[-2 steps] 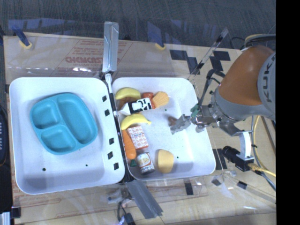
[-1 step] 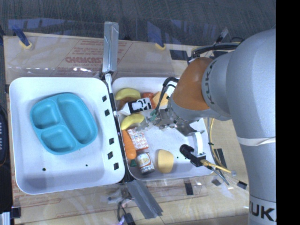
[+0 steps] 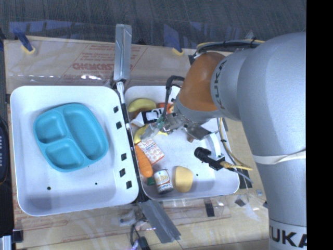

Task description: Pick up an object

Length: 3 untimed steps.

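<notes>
At 6 o'clock in the right-hand shallow white plastic bin (image 3: 179, 151) stands a small tin can with a yellow label (image 3: 163, 181). Just beside it, toward 3 o'clock, is a pale yellow rounded lump (image 3: 183, 177). What that lump is cannot be made out.

Farther in, along the bin's 9 o'clock wall, lies an orange carrot-shaped piece (image 3: 145, 164), its long axis running roughly from 11 to 5 o'clock. Touching its far end is a small white carton with orange-red print (image 3: 151, 151), lying flat with its long axis from about 10 to 4 o'clock.

Beyond the carton the claw (image 3: 162, 123) hangs low over the bin's 10 o'clock quarter, with the grey arm and its orange band coming in from 3 o'clock. Whether the claw is open or closed cannot be told from here, and nothing can be seen gripped in it. A small yellow piece (image 3: 139, 135), partly hidden, sits at 8 o'clock from the claw, and a yellow banana-shaped piece (image 3: 141, 105) lies at 10 o'clock from it, near the far wall.

The likeliest thing to take appears to be the carton. It lies near the claw, at 7 o'clock from it, so the claw would need to come back toward the near side and close across the carton's short width.

The left-hand white bin (image 3: 31, 191) holds 1 blue plastic plate with 3 compartments (image 3: 70, 136), well apart from the claw.
</notes>
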### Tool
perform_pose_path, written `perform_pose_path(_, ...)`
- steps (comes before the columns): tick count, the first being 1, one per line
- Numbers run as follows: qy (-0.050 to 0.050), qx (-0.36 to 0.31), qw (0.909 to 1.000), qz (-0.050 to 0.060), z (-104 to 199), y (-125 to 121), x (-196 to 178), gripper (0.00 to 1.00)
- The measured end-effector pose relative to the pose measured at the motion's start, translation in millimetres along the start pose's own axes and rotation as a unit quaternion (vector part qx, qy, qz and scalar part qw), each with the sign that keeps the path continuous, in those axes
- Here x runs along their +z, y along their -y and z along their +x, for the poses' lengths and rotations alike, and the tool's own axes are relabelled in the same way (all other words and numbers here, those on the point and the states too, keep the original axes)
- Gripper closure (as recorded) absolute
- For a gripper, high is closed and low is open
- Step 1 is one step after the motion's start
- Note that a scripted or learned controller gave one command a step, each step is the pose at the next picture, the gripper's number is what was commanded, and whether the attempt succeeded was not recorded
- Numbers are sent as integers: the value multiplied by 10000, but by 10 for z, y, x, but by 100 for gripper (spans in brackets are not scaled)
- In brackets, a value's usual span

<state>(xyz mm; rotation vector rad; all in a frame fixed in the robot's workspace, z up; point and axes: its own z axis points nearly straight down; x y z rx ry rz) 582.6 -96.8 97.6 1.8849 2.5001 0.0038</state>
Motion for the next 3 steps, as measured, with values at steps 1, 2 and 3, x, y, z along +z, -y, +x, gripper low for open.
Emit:
perform_pose_path(1, -173, 228, 9991, 316, -302, -569, 50, 0)
perform_pose_path(2, -54, 217, 9993, 291, -400, -553, -63, 100)
perform_pose_path(3, -12, 730, 9973, 6, 365, -910, -1002, 100)
